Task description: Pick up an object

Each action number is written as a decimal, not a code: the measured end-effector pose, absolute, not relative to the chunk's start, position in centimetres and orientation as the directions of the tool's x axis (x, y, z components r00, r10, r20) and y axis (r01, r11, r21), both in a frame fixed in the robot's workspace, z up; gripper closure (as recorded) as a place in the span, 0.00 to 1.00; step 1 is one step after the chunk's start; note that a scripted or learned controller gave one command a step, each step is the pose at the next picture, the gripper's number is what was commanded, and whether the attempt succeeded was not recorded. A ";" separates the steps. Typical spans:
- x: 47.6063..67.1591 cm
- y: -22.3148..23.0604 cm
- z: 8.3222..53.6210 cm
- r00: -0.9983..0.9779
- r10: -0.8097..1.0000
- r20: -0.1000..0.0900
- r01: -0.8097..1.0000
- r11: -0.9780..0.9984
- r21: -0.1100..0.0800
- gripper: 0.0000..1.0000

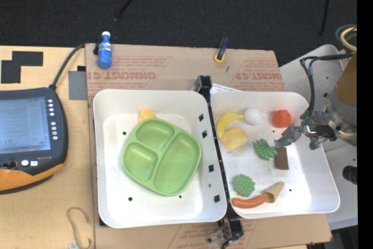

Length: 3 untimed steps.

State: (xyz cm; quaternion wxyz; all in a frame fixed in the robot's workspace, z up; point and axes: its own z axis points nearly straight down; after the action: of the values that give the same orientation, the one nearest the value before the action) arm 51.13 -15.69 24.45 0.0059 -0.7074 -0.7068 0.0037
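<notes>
Block [281,158], brown, stiff and likely light, sits just below the gripper [287,138]; grip its flat sides. I cannot tell the gripper's state.

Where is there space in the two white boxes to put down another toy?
In the right bin, the bare floor lies right of the ice cream cone, below the gripper. Its upper left is crowded: banana, egg, tomato. In the left bin, the green plate leaves only edges bare.
</notes>
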 end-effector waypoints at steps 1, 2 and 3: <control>51.3 -15.7 25.0 -0.001 1.000 0.001 1.000 0.001 -0.004 0.00; 51.7 -15.9 20.5 -0.001 1.000 0.002 1.000 0.001 -0.008 0.00; 52.0 -15.6 16.0 -0.001 1.000 0.003 1.000 0.001 -0.008 0.00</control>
State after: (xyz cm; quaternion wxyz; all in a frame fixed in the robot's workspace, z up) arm 51.96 -15.62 16.04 0.0037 -0.7067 -0.7075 0.0018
